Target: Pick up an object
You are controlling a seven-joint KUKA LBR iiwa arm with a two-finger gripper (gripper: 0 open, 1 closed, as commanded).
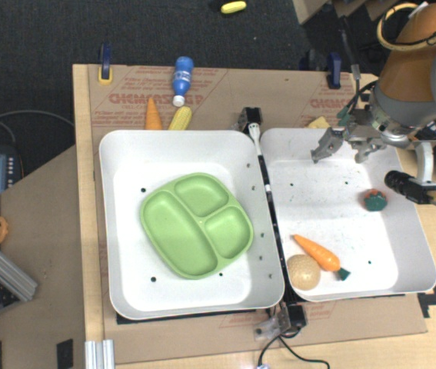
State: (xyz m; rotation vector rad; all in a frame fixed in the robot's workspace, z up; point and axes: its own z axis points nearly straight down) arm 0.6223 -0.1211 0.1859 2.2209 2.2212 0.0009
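My gripper (pixel 344 149) hangs over the back edge of the right bin (pixel 333 198), its two grey fingers spread open with nothing between them. An orange carrot (pixel 319 254) with a green tip lies in the right bin's front part. Beside it to the left sits a round beige ball (pixel 304 272). A small green and red object (pixel 375 201) rests near the right bin's right side, well below and right of the gripper. The left bin (pixel 125 198) holds a green divided plate (pixel 196 224).
On the cardboard behind the left bin lie a blue and white bottle (pixel 182 78), a small orange carrot (pixel 152 115) and a yellow corn piece (pixel 181 118). A black clamp (pixel 250 119) sits between the bins at the back. A yellow item (pixel 234 7) lies on the dark floor.
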